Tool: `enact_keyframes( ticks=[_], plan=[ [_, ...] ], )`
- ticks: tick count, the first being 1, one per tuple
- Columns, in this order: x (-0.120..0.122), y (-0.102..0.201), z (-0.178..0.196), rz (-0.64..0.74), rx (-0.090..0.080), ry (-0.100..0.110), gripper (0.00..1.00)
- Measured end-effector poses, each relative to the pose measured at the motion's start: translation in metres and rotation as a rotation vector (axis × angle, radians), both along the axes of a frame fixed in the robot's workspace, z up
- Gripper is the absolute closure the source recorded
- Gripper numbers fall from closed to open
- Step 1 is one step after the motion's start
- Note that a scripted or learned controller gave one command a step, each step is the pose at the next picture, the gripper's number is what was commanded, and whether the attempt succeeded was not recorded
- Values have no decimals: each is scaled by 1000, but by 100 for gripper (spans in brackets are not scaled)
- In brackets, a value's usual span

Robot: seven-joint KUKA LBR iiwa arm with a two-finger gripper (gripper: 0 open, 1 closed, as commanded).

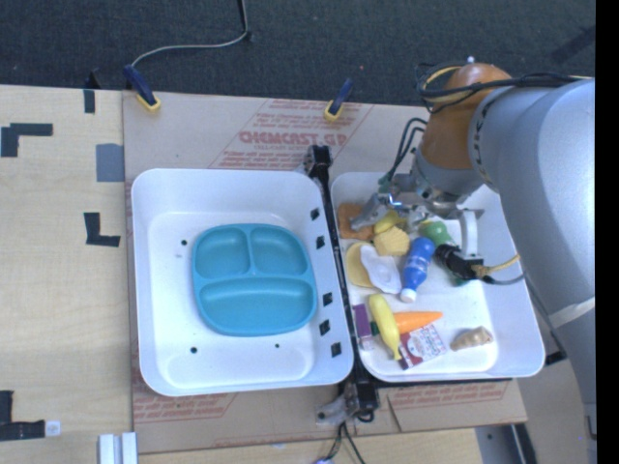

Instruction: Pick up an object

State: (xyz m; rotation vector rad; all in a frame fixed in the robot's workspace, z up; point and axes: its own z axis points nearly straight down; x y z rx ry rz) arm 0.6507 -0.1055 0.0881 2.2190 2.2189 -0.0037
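**Claw low over the far end of the right bin, pile just nearer**

My claw point(387, 204) hangs over the far-left part of the right bin point(513, 341), w/ my wrist and its orange band point(455, 133) behind it on the far side. Open or shut? I can't tell from this angle; metal parts blur together, and I see nothing clamped.

Closest pick candidates sit right under and just near of me: a yellow block point(392, 241) almost touching my tip, a green ball point(435, 230) to its right, and the blue bottle point(417, 266) a bit nearer. The bottle's long axis runs far-to-near, tilted slightly left, white cap at the near end. So, as I judge it, the target lies near-right of the claw, a short drop and shift, approx. no reach needed.

Further toward the near edge: banana point(384, 323), carrot point(419, 321), ginger-like lump point(472, 337). Left bin point(155, 288) holds a blue divided plate point(255, 278), well apart.
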Motion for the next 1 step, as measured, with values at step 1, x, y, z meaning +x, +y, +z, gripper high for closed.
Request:
enact_keyframes(
  ticks=[1],
  plan=[
    [0, 1, 9, 1, 3, 1, 100]
  ],
)
